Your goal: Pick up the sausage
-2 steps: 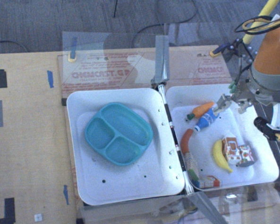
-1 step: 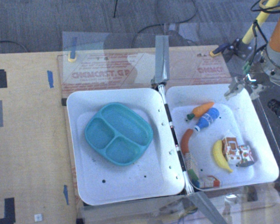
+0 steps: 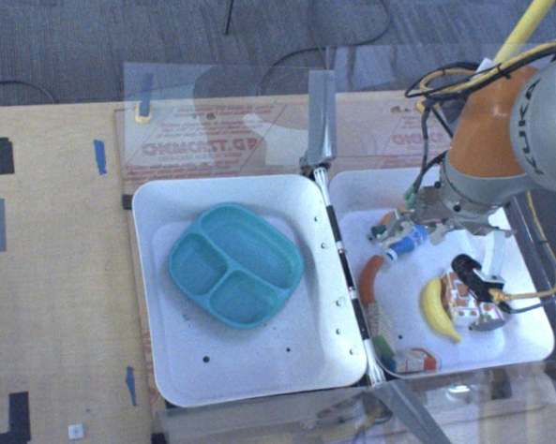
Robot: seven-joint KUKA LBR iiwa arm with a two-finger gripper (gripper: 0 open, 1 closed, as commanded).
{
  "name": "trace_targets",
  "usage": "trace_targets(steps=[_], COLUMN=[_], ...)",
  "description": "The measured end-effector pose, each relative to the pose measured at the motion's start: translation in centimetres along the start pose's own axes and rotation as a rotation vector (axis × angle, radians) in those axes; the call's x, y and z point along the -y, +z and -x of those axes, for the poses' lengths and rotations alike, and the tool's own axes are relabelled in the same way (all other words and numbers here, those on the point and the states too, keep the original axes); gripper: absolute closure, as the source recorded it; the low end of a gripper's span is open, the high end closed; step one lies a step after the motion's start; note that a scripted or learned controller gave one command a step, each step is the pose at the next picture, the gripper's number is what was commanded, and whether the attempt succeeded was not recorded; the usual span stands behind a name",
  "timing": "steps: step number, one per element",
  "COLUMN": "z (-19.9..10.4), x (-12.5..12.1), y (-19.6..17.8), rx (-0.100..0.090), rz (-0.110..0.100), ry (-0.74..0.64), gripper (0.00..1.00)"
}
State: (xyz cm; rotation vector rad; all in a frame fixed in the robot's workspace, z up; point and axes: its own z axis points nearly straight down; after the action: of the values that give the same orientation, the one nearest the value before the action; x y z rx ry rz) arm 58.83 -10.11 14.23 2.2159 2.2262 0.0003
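Camera view: sausage (image 3: 369, 277) lies curved against the right bin's (image 3: 534, 341) left wall — tight on that side, open floor to its right. My arm (image 3: 499, 147) reaches in from the right, end effector (image 3: 419, 222) low over the bin's upper part; grip state I can't tell. Smooth yellow banana (image 3: 439, 310) nearby; teal sectioned plate (image 3: 235, 264) in the left bin (image 3: 174, 363).

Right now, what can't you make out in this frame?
- Gripper: camera view, tucked under the arm's wrist, open or shut unclear.
- Sausage: lower end blurs into clutter by the right bin's left wall.
- Small items near the banana: too small and blurred to identify.
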Motion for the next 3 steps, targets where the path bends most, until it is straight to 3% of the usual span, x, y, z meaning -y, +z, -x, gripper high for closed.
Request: trace_targets(steps=[1, 2, 3], z=[-0.7, 0.9, 0.1], x=[3.0, -3.9, 3.7], y=[5.4, 5.4, 5.4], rx=[0.000, 0.001, 0.001], rz=[0.008, 0.002, 0.008], ry=[-0.241, -0.077, -0.207], gripper=[0.00, 0.00, 0.00])
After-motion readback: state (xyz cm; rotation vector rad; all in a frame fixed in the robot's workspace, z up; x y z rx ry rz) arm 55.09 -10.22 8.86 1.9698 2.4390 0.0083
